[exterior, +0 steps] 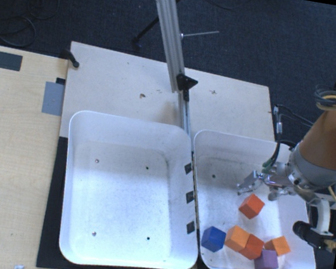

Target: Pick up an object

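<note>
The counter (131, 85) carries two white bins side by side. The left bin (126, 191) adjoins the right bin (231, 158). The arm (323, 148) reaches over the right bin. The jaws (264, 186) stand spread, holding nothing, just above an orange-red cube (251, 206). Five more cubes lie clustered near the front wall: blue (213, 238), orange (237, 238), red (252, 247), orange (278, 245), purple (267, 260).

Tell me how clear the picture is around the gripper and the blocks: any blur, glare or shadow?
Camera view: soft overall, even light, no strong glare. The gripper is a small blur of metal; the fingers can't be made out. The orange block under it reads clearly, with a faint shadow on the right bin.
</note>
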Controlling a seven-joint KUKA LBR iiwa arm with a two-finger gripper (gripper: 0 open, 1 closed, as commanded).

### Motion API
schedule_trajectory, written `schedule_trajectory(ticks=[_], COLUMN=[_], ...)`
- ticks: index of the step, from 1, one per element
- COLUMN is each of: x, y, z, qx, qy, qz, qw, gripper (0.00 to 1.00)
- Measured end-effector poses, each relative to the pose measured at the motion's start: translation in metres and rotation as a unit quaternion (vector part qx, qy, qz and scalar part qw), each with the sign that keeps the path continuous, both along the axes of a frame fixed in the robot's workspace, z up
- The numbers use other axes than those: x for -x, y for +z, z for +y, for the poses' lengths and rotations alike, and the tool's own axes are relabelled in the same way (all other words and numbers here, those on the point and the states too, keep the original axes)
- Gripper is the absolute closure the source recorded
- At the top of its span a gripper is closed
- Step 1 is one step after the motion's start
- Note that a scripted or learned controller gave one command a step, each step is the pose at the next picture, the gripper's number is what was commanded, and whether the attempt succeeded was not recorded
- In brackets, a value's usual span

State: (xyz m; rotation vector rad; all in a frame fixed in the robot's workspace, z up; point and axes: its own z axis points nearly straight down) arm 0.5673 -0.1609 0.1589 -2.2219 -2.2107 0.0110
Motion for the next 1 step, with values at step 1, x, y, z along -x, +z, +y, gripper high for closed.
schedule_trajectory(ticks=[1], x=[0.0081], y=[-0.0443], z=[0.0073], qx=[0.0001], qy=[0.003], qz=[-0.006], qw=[1.0], gripper=[0.0])
